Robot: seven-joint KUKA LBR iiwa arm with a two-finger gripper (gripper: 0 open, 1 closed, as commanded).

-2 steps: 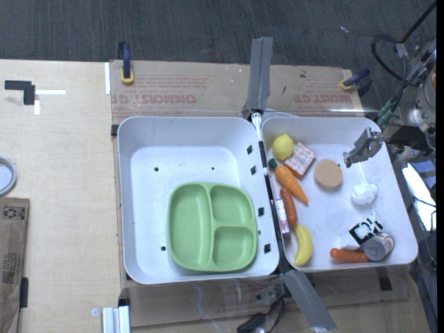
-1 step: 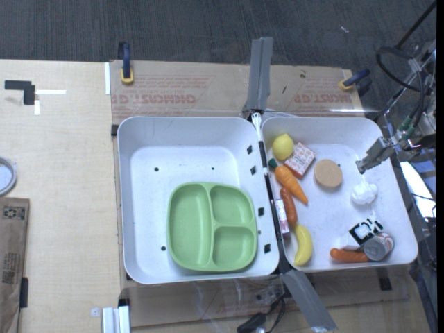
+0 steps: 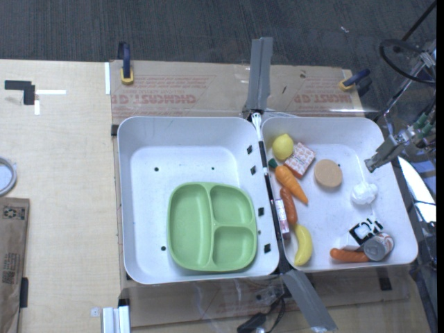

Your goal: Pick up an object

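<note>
Beneath both white bins (image 3: pixel 132 186), pale wooden bench (image 3: pixel 55 172) (dark floor (image 3: pixel 173 12) behind)

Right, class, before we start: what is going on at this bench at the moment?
A robot arm reaches in from the right, its tool at the right bin's edge, with nothing visibly held. That bin holds toy food: a lemon, a carrot, a banana, a round biscuit and a small can. The left bin holds a green divided plate. Nothing has been picked up yet.
</note>
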